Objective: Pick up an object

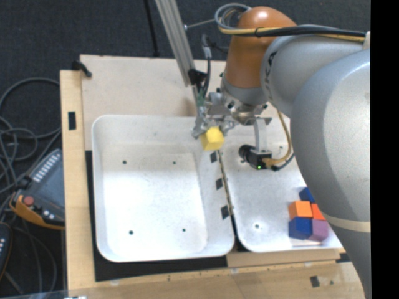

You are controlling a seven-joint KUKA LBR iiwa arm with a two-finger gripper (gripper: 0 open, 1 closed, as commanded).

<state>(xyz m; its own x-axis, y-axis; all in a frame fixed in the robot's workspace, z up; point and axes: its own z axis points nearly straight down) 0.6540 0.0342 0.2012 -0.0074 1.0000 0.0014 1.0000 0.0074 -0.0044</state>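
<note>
A small yellow block [212, 138] hangs between the fingers of my gripper [212, 132], above the ridge where the two bins meet, near their far end. The gripper is shut on it. The grey arm with its orange band [255, 48] comes in from the right and covers much of the right bin [262, 192]. In that bin's near right corner lies a cluster of blocks: an orange block [303, 209], a blue block [300, 228], a purple block [319, 230] and another blue block [305, 194] partly hidden by the arm.
The left bin [153, 189] lies beside the right one on a tan bench. A metal rail [174, 30] slants up behind the bins. Cables and a pendant [37, 192] lie off the bench at left.
</note>
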